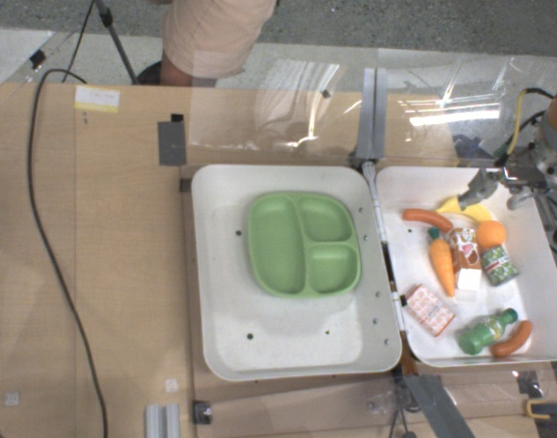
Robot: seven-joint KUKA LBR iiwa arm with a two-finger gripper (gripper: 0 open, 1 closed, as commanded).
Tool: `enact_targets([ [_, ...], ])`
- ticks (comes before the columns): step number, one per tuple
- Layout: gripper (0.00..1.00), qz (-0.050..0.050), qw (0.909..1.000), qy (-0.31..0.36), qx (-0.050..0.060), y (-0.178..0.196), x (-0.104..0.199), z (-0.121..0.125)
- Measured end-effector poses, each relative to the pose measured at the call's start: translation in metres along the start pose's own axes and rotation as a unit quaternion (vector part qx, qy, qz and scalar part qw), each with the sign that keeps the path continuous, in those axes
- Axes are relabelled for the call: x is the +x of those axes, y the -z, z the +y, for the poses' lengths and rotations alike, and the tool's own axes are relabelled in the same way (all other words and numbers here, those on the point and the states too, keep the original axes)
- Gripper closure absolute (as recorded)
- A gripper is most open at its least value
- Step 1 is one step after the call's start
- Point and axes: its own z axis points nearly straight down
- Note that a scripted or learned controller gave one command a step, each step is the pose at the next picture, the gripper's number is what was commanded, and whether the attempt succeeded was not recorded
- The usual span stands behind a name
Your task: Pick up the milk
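Item: milk (465, 246); a small toy carton with a reddish printed face and a white lower part, lying in the right bin (534, 354), near its middle.

Neighbours: a carrot (442, 265) lies just beside it on the side toward the left bin, apparently touching; an orange (491, 234) sits at its upper far corner; a small green-labelled can (499, 265) is close on the side toward the arm; a sausage (428, 218) and a yellow piece (478, 212), partly under the tool, lie beyond; a pink-checked packet (430, 309), a green bottle (485, 331) and a second sausage (516, 338) lie nearer the camera, apart from it.

Handling, by judgement: light; stiff-walled if hollow plastic, likely smooth and somewhat slippery; not fragile; best taken across its two narrow flat sides at mid-length, though carrot and can crowd those sides and leave little room for fingers.

Gripper (484, 187): hangs over the far part of the right bin, above the yellow piece, short of the carton; nothing between its fingers; whether the jaws stand wide or narrow cannot be told, the tool being dark and blurred.

Obscured: the carton's print is too small to read; its true outline where it meets the white block below is uncertain; the arm is cut off at the frame edge.

Left bin (215, 336): holds a green divided plate (304, 245).
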Motion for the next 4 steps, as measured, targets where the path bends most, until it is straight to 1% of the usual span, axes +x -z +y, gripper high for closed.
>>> enact_targets([
  [1, 0.0, 0.0, 0.9987, -0.05, 0.001, -0.136, 0.002, -0.013],
  [2, 1.0, 0.0, 0.9987, -0.05, -0.004, -0.122, 0.001, -0.01],
  [3, 1.0, 0.0, 0.9932, -0.117, -0.003, -0.037, 0.052, 0.038],
  [4, 1.0, 0.0, 0.9696, -0.245, 0.0, -0.036, 0.112, 0.053],
])
